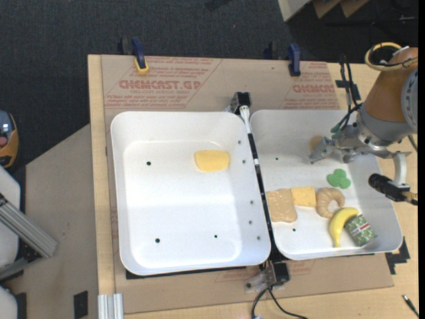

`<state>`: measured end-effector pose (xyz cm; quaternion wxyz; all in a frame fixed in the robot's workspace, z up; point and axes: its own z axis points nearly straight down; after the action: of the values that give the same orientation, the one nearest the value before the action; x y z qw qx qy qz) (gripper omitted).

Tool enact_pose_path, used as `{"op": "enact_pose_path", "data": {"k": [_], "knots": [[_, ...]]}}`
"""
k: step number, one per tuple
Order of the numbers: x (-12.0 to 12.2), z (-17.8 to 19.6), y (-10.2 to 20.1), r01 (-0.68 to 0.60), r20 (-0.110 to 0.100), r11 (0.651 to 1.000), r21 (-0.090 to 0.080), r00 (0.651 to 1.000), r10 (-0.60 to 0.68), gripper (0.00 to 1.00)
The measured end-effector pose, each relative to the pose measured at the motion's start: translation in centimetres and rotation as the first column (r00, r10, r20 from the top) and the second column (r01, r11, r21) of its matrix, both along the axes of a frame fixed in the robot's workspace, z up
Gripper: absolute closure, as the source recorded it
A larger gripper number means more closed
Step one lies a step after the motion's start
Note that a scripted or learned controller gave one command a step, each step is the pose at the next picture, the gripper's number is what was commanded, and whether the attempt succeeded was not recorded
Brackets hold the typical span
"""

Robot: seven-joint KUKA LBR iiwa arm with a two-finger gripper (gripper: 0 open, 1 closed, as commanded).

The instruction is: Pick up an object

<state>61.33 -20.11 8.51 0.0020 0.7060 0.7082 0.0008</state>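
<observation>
Dark grey carpet (99, 12) fills the upper frame; a brown protective-paper board (166, 78) sits centre, blue clamps (139, 49) along its top edge.

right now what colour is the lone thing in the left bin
Pale yellow. The piece lies alone in the left bin, clearest in the camera view.

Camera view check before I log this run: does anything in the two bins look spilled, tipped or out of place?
Nothing stands out. A yellow piece lies alone in the left bin; the toast, cheese, banana and can lie clustered inside the right bin.
</observation>
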Motion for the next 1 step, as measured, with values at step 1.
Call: {"op": "enact_pose_path", "data": {"k": [1], "knots": [[5.61, 0.06, 1.72, -0.001, 0.003, 1.0, 0.0, 1.0, 0.001, 0.0]]}}
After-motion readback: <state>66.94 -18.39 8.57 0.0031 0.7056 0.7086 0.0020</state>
